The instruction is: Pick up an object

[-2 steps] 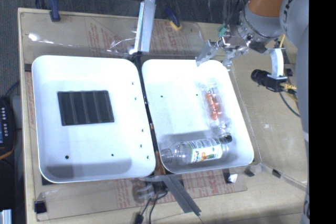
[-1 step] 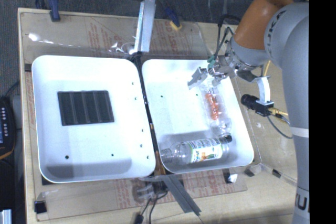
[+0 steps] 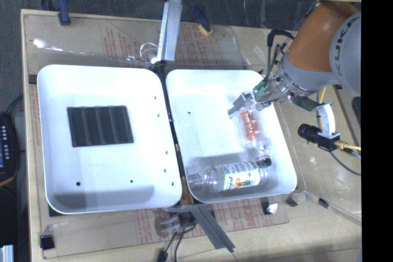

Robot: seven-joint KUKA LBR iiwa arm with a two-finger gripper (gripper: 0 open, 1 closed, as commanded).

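Bottles lie below the claw [image 3: 244, 101]: a small clear one [image 3: 253, 130] just beneath, a larger bottle [image 3: 228, 177] farther down. Light, slippery plastic; grip mid-body. Claw's opening: cannot tell.

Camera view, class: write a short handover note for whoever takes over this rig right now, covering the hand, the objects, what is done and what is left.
Hand: low in the right white bin, at the upper end of the small clear bottle with orange contents; whether it has a grip on anything cannot be told.
Objects: the small bottle lies along the bin's right side. The larger clear plastic bottle with a green and white label lies on its side along the near wall. A dark ribbed rectangular block lies flat in the left white bin.
Done: no lift visible.
Left: secure one object and raise it.
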